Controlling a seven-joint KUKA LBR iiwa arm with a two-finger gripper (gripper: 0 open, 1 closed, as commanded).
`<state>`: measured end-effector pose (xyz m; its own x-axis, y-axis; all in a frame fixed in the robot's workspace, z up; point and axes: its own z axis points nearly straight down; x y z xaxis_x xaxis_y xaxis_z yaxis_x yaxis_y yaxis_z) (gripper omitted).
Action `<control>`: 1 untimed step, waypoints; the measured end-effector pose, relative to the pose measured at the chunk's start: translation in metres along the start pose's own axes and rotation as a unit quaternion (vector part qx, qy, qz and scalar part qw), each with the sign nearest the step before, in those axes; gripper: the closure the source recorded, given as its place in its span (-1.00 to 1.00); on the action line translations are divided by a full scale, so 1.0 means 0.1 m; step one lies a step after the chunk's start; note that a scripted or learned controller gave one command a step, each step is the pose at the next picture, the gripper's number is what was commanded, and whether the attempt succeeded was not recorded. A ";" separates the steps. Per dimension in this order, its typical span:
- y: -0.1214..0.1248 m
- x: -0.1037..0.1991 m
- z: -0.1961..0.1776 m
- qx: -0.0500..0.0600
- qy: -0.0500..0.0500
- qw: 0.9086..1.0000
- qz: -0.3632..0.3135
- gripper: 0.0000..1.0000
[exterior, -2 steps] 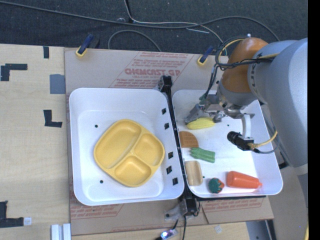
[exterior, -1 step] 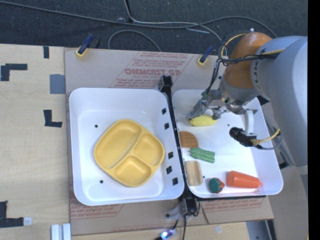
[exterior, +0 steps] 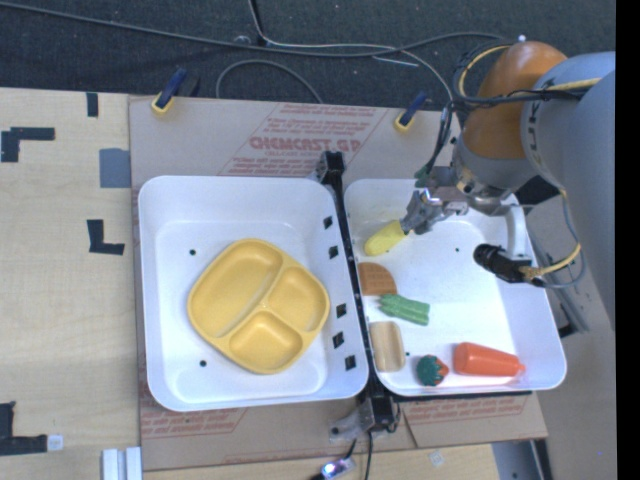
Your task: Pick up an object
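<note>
The right bin (exterior: pixel 520 308) holds several toy foods. A yellow piece (exterior: pixel 384 238) lies near its back left corner. In front of it are a brown slice (exterior: pixel 377 278), a green pickle-like piece (exterior: pixel 404 309) and a tan block (exterior: pixel 386 346). A small green and red piece (exterior: pixel 432 370) and an orange carrot (exterior: pixel 487 360) lie along the front. My gripper (exterior: pixel 418 214) is low in the right bin's back left part, its tip right at the upper right end of the yellow piece. Whether it grips that piece is unclear.
A yellow divided plate (exterior: pixel 259 304) lies in the left bin (exterior: pixel 165 268). A black divider (exterior: pixel 345 268) runs between the bins. The arm's orange band (exterior: pixel 510 88) and grey body hang over the right bin's back right, with cables behind.
</note>
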<state>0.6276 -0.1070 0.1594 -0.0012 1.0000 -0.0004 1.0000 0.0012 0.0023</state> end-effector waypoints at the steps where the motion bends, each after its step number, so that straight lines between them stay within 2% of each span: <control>1: 0.08 0.08 -0.50 -0.001 0.000 1.000 -0.001 1.00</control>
<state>0.6352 -0.0988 0.2095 -0.0022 1.0000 -0.0008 1.0000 0.0022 0.0046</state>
